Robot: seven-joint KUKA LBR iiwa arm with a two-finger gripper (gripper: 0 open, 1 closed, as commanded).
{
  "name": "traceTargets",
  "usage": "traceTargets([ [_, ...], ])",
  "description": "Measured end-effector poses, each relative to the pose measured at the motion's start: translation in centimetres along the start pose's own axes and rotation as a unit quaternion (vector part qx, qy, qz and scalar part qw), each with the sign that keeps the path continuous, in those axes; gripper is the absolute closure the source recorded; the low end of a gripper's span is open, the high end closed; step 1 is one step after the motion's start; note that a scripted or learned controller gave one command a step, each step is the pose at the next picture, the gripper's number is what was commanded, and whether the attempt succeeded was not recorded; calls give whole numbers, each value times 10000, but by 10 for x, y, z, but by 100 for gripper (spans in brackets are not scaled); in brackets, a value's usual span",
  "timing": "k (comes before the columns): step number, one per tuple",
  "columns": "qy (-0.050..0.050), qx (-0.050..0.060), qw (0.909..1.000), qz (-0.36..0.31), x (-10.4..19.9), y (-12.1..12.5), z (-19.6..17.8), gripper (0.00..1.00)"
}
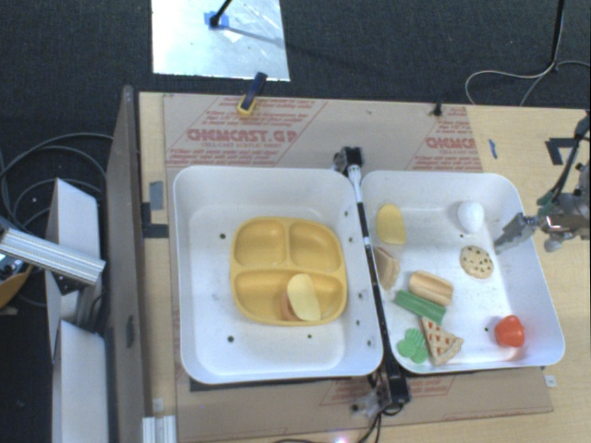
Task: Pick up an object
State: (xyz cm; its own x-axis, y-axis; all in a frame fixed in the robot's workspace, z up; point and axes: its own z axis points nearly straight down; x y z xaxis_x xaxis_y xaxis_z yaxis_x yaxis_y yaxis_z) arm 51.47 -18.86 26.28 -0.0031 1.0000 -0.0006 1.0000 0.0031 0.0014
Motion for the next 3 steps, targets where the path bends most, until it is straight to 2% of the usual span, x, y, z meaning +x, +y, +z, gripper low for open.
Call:
traceTargets([
  [1, 21, 21, 10000, -36, 65, 20, 61, 0],
  [2, 20, -3, 10000, 22, 68, -13, 180, 0],
  [3, 1, -64, 10000, 7, 67, -8, 164, 100],
])
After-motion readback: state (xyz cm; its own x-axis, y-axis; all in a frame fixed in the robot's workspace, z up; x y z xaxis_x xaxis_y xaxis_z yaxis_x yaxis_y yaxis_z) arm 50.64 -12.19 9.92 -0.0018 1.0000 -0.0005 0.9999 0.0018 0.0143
